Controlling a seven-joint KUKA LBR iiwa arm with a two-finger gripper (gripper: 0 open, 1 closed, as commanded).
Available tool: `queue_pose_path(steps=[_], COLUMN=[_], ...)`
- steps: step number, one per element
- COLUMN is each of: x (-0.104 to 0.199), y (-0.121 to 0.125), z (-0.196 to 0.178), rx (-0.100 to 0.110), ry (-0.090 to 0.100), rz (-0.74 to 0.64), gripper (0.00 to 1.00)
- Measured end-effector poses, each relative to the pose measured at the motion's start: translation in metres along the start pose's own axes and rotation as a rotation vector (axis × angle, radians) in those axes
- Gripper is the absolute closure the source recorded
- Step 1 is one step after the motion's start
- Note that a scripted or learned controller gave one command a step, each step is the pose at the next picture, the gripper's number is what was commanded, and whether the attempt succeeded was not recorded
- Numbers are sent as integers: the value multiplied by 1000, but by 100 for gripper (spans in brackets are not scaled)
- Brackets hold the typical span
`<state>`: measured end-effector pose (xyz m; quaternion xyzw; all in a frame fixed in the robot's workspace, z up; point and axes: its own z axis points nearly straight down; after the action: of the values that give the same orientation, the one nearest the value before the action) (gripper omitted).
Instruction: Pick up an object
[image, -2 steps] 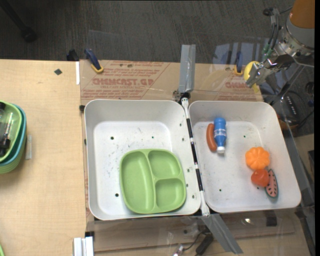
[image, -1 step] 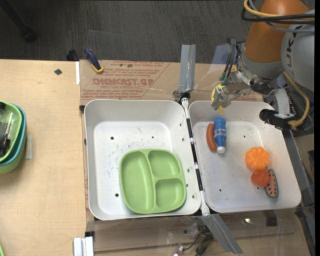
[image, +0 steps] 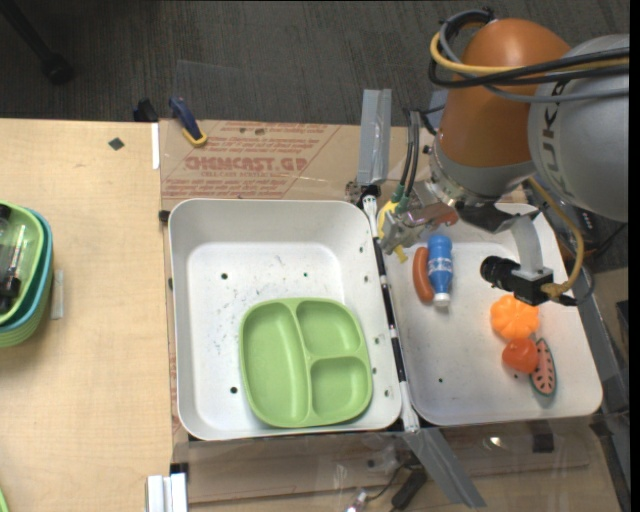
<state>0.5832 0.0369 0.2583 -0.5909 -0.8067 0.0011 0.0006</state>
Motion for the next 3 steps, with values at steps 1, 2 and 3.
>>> queue_pose_path(steps=[1, 2, 3], x=[48, 112, 167], y=[50, 40, 76], z=[-14, -137, -75], rx=[-1, 0, 3], ry=[-1, -2, -1], rz=[-131, -1, -150], gripper=[100, 100, 100])
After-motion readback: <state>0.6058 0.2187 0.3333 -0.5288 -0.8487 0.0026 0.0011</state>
